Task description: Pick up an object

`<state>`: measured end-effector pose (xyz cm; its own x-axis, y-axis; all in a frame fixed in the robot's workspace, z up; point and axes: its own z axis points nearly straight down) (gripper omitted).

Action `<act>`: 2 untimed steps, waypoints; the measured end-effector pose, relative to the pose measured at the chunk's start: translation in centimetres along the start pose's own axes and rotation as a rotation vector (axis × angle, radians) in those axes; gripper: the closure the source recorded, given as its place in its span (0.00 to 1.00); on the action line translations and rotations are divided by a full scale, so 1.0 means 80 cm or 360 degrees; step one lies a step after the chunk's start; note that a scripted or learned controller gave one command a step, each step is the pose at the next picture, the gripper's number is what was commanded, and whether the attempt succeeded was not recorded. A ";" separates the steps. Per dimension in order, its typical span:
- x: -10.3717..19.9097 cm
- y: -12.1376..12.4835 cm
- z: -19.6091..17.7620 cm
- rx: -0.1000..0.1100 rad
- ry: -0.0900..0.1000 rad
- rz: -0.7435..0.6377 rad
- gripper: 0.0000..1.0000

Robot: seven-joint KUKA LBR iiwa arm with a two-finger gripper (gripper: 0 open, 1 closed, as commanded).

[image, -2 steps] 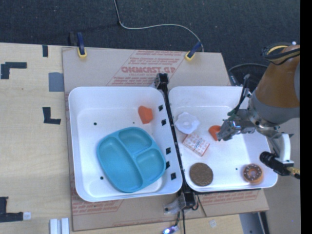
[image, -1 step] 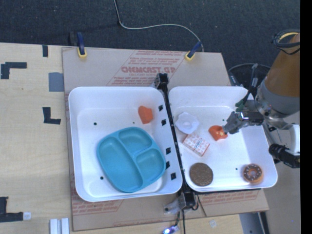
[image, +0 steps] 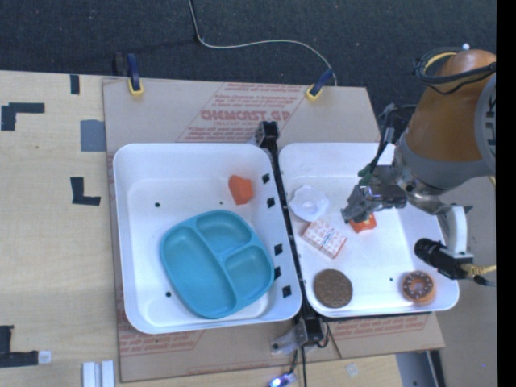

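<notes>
Two white bins on the table (image: 48, 216). Left bin (image: 129, 240) has a blue divided plate (image: 216, 263) toward 6 o'clock and a small orange block (image: 240, 189) toward 1 o'clock. Right bin (image: 330, 156) has a clear crumpled wrapper (image: 307, 203) at 9 o'clock, a pink-white packet (image: 324, 239) near center, a brown round cookie (image: 332, 288) at 7 o'clock and a sprinkled donut (image: 418, 287) at 5 o'clock. Gripper (image: 360, 214) sits low over a red-orange object (image: 364, 224) at center, touching or just above. Jaws state: cannot tell.
</notes>
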<state>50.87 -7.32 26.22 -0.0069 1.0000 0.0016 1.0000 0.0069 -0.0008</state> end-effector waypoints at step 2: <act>0.120 0.034 0.016 0.0003 -0.0002 0.0001 1.00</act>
<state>53.51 2.26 24.95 -0.0060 1.0000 0.0004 1.0000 0.0060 -0.0026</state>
